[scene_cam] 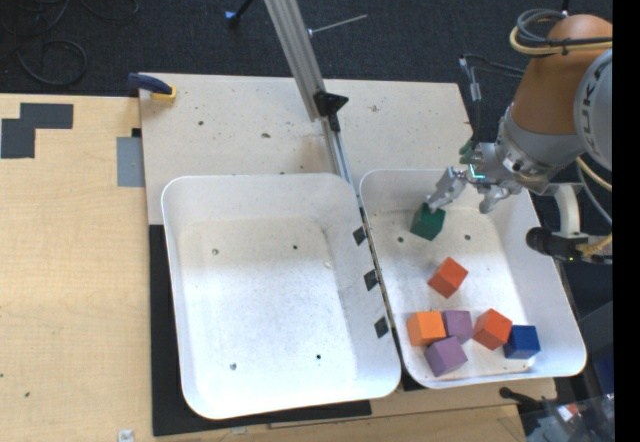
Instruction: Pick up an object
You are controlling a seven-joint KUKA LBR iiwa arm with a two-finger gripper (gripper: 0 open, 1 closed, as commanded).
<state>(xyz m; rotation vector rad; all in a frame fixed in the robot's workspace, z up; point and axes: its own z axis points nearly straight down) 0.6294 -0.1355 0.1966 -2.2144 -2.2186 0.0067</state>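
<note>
Lowest in the frame, the right bin (560, 330) holds purple (445, 354), orange (427, 327), red (492, 327) and blue cubes (522, 340). Higher up, the gripper (466, 192) has spread fingers, one touching a green block (428, 222), not clasping it.

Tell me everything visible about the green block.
The green block is a small dark green cube, matte and solid-looking, slightly tilted. It sits in the upper part of the right bin, apart from the other blocks lower down. One grey finger of the gripper reaches its top edge; whether the block is lifted or resting cannot be told.
</note>
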